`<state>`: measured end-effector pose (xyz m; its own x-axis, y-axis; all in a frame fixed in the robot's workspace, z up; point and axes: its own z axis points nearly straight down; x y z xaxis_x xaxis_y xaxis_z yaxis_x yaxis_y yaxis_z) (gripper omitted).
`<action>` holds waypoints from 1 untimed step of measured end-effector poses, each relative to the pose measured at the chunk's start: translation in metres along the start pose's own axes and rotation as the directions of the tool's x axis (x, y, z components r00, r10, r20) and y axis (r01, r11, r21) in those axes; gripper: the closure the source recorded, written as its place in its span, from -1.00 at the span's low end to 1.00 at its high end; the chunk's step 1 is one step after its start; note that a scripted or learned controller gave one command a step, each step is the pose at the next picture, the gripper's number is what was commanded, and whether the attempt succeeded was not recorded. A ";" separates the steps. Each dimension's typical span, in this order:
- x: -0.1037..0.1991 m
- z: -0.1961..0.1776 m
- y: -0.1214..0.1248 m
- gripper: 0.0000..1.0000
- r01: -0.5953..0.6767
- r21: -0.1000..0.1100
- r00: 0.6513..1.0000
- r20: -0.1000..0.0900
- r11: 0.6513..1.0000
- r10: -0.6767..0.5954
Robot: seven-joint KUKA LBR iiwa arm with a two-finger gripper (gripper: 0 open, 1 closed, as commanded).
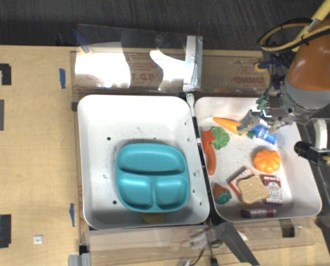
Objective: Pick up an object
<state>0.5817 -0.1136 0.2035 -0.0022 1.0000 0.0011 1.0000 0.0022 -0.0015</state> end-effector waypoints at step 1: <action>-0.018 0.114 0.040 -1.00 -0.080 -0.013 0.997 0.003 0.997 0.080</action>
<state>0.6211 -0.1310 0.0897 0.0783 0.9969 -0.0015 0.9969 -0.0782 0.0110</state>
